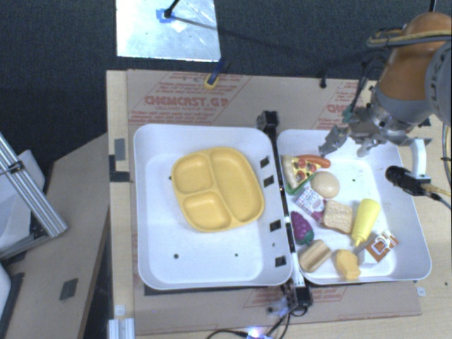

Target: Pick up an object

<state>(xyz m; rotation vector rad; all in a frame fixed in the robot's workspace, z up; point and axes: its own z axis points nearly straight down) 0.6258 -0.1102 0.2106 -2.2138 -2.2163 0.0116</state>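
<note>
Nearest, the tabletop (92, 189) carries two white bins. Left bin (155, 260) holds a yellow tray (215, 188); right bin (409, 246) holds crowded toy food (332, 214), pieces overlapping. Above its far edge hangs the hand (351, 141), fingers spread, gripping nothing.

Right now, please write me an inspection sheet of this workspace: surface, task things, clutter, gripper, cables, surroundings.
Surface: two white bins side by side, left bin and right bin, on a cardboard sheet.
Task things: toy food in the right bin: pizza slice, mustard bottle, bread slice, hot dog.
Clutter: yellow divided tray in the left bin.
Gripper: gripper open above the right bin's far edge, holding nothing.
Cables: black cable at the right rim.
Surroundings: dark carpet, shiny plate.
</note>
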